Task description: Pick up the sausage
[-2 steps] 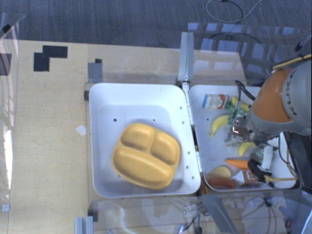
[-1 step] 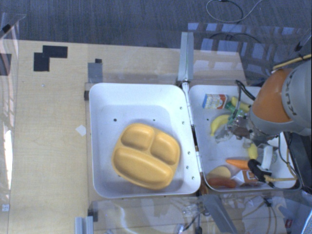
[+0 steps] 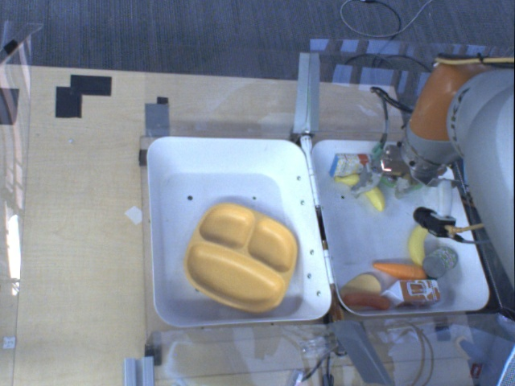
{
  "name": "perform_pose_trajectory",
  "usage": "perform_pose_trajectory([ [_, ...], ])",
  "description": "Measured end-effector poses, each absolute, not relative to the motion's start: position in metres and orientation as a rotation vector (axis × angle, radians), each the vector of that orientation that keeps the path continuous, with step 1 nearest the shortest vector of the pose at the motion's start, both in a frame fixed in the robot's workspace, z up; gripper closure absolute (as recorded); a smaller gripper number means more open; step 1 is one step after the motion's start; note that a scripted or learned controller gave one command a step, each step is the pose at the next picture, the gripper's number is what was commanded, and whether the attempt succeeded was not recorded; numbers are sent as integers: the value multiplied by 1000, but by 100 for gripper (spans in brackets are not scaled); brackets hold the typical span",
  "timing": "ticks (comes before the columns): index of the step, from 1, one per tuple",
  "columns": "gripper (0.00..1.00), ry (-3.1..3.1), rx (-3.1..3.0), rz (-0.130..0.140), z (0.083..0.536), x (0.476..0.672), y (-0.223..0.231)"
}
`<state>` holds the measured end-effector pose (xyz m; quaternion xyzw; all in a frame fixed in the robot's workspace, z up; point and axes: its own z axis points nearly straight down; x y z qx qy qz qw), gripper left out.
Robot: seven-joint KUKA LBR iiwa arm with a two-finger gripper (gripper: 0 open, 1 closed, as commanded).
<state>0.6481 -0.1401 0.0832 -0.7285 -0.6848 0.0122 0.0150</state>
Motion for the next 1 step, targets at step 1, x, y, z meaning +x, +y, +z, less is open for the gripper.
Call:
perform_pose_trajectory([
  [1, 0, -2220, -2191, 19, 83, 665, -186],
])
